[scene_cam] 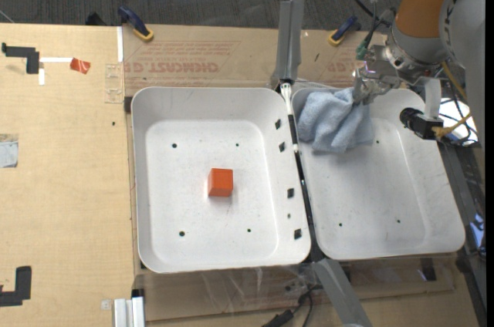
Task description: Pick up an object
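A light blue-grey cloth [330,123] lies crumpled in the far left corner of the right bin [386,217]. Its right edge is drawn up into a peak that ends between the fingers of my gripper [361,96], which is shut on that edge. The arm comes in from the upper right, its orange band above the wrist. An orange-red block [221,183] rests flat near the middle of the left bin [162,241], far from the gripper.
A grey divider post [290,40] stands behind the seam between the two bins. Blue and yellow clamps [136,22] hold the cardboard at the back. Black cables hang beside the arm at the right bin's far right edge.
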Tool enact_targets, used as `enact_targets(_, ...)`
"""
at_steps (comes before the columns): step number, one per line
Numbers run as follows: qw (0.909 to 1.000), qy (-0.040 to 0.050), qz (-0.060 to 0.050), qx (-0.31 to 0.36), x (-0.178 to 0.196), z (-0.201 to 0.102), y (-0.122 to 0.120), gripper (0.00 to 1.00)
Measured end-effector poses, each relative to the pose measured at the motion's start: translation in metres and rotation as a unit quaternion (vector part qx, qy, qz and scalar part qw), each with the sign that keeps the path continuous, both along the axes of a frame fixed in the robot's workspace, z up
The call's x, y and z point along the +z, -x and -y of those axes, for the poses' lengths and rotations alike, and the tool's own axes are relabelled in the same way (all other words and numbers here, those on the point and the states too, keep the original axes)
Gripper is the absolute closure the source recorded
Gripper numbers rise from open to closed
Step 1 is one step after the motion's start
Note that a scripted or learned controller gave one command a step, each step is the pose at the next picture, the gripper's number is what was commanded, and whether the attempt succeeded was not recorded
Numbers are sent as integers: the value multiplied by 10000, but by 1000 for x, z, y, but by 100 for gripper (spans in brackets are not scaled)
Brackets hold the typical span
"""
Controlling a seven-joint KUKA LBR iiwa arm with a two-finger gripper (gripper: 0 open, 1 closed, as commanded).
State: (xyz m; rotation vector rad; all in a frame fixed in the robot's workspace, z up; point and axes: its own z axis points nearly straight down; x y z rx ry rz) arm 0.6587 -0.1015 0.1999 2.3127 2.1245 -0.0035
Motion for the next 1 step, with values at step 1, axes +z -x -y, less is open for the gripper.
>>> enact_targets(1,9998,-2,0,-193,9,-37,0,100)
